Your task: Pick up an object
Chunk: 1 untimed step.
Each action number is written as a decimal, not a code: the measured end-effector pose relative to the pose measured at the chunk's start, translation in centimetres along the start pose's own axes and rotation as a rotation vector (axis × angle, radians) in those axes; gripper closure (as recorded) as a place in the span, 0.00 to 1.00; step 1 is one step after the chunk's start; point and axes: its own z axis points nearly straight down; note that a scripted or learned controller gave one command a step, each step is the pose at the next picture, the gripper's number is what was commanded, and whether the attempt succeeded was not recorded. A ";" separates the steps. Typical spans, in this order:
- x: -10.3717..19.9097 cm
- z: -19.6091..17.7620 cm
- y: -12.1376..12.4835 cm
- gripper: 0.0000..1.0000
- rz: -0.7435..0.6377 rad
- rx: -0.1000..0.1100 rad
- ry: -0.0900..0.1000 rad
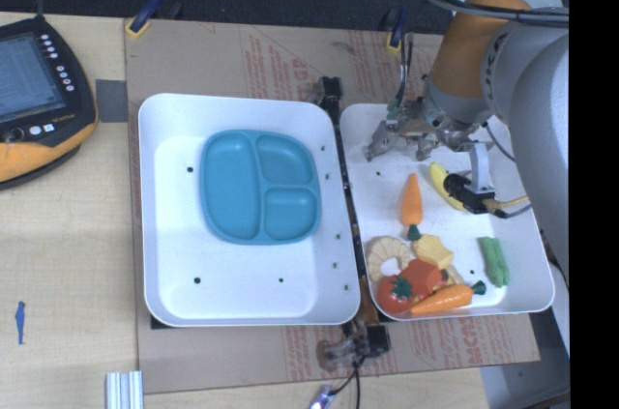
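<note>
My gripper (401, 145) hangs over the back of the right bin (372, 122), fingers spread apart with nothing between them. Just in front of it an orange carrot (412, 198) lies upright on the bin floor. A yellow banana (446, 186) lies to the right of the carrot, partly under a black part of the arm. At the bin's front sits a pile: a pale ringed piece (390, 252), a yellow piece (432, 251), a red tomato-like piece (411, 281) and a second carrot (443, 300). A green vegetable (494, 260) lies at the right.
The left bin (164, 233) holds a blue divided plate (259, 186). A control pendant (39, 102) rests on the bench at far left. The arm's grey body and orange band (474, 40) fill the space above the right bin's right side.
</note>
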 end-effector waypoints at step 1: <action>-1.4 0.0 0.0 0.00 0.001 -0.003 0.000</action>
